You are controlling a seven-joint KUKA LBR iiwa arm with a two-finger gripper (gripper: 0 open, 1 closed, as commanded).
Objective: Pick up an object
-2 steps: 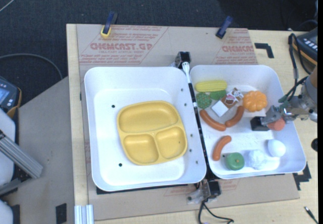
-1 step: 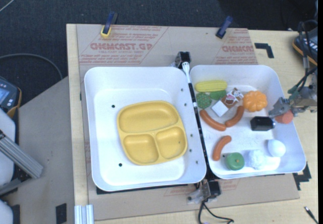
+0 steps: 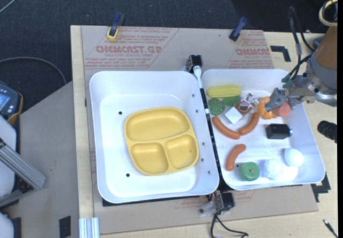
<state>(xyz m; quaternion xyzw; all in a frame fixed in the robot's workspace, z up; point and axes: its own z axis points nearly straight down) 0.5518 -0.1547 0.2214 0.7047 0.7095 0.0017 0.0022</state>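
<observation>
Bright even light, soft shadows, perhaps slight blur

Small orange-red object (image 3: pixel 281 107), shape indistinct, upper right of right bin (image 3: pixel 313 148), directly at gripper (image 3: pixel 276 101); just above black block (image 3: pixel 278 131).

The arm (image 3: pixel 326 65) enters at the right edge as a broad rounded body with an orange-tan band, below which sits a silver-grey metal collar with a lighter rim. A slimmer grey wrist section runs leftward from that collar to the gripper (image 3: pixel 277 101), a compact dark-grey block of angular metal parts whose details blur together at this size. Thin black cables (image 3: pixel 296 30) loop above the arm, one arching down along the wrist section and another trailing up toward the top right. A small greenish spot shows on the wrist near the cable's lower end. No lettering or screws can be made out.
</observation>
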